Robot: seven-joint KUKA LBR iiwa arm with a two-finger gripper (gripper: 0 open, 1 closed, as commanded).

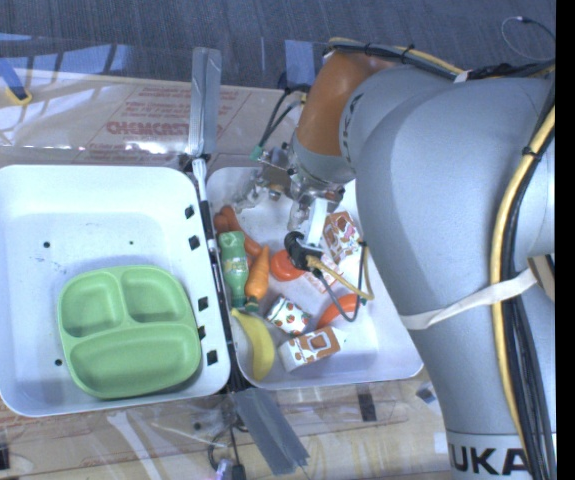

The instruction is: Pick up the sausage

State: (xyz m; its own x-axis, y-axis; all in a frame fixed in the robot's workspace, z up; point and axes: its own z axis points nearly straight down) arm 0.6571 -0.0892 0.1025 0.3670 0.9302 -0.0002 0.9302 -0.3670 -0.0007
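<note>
Grey arm (447, 228) bulks nearest us, covering much of the right bin (397, 363). We note its gripper (285, 190) low over that bin's far end, above the clutter; how its jaws stand we cannot tell. We cannot pick out the sausage for certain among the heap: green bottle (233, 265), carrot (258, 274), banana (256, 343), small cartons (312, 347). Left bin (27, 208) carries a green divided plate (127, 330).

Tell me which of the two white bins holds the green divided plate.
The left white bin holds the green three-compartment plate. The right white bin instead carries the jumble of toy food, including a yellow banana and an orange carrot.
</note>
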